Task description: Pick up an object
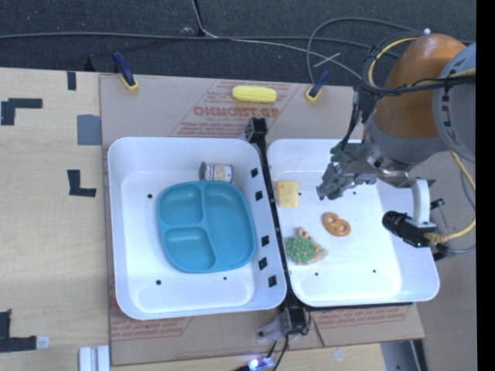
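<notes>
knotted brown pretzel (pixel 336 224) beside metal gripper (pixel 334 185)

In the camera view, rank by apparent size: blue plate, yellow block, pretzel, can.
1. blue plate, by far the largest
2. yellow block and can, look alike, not ranking
3. pretzel, slightly smaller, a close call

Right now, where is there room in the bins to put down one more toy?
The right bin has bare floor along its near edge, below the pretzel and pizza slice. The left bin is crowded: the blue plate fills its middle, the can behind it.
</notes>
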`<state>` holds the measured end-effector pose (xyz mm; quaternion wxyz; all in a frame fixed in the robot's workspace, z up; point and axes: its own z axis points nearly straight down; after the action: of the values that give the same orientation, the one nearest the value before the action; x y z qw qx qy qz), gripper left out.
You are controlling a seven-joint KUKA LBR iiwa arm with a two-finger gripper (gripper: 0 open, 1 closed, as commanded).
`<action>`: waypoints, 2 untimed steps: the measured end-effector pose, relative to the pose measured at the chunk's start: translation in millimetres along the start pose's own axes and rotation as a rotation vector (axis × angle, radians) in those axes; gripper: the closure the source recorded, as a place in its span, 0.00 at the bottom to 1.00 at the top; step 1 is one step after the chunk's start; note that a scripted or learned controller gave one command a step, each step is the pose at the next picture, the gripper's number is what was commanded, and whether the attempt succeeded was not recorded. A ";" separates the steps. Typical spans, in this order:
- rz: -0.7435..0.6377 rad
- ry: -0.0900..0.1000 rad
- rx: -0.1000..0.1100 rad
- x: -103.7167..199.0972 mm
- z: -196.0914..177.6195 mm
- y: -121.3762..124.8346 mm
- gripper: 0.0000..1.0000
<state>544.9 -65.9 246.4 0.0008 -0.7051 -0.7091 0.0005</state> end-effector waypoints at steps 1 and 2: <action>-0.001 0.001 0.000 56.0 -2.9 8.7 1.00; 0.000 0.000 0.001 103.4 5.2 4.0 1.00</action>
<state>548.4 37.5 241.3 0.0011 -0.7051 -0.7091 0.0006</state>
